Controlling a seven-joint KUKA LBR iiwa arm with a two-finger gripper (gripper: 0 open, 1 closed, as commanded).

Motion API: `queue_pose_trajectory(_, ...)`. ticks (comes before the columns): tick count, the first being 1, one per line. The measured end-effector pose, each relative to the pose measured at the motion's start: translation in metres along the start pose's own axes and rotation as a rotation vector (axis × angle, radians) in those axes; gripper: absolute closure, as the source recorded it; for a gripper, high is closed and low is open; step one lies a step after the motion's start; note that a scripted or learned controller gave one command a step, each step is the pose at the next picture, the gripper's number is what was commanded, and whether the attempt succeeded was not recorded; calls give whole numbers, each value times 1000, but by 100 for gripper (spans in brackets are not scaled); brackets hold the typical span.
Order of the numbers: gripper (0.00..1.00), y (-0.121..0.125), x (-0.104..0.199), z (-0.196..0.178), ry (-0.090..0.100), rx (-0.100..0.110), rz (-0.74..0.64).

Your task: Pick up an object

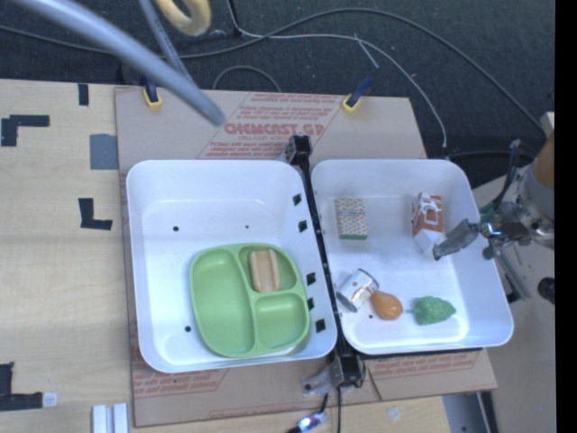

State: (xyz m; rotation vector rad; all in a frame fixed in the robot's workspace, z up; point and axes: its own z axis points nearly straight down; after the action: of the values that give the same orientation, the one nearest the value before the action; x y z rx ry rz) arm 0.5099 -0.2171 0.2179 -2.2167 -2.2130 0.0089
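1. The gripper [455, 239] is seen at the right bin's [487, 332] right wall; whether it is spread or pressed together cannot be told, and nothing is seen held
2. A miss is judged likely: the small carton [428, 215] stands just beside the claw on its left, and could be tipped by a slanted approach
3. A snag on the bin wall below the claw is possible
4. The carton looks white and orange-brown, upright and boxy; an orange ball [387, 306] and green lump [434, 310] lie below-left of the claw
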Motion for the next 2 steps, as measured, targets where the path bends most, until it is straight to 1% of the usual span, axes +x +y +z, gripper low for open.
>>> queue_pose_trajectory(1,0,2,0,-4,-3,-9,-3)
queue_pose_trajectory(2,0,5,2,40,-2,-5,-3)
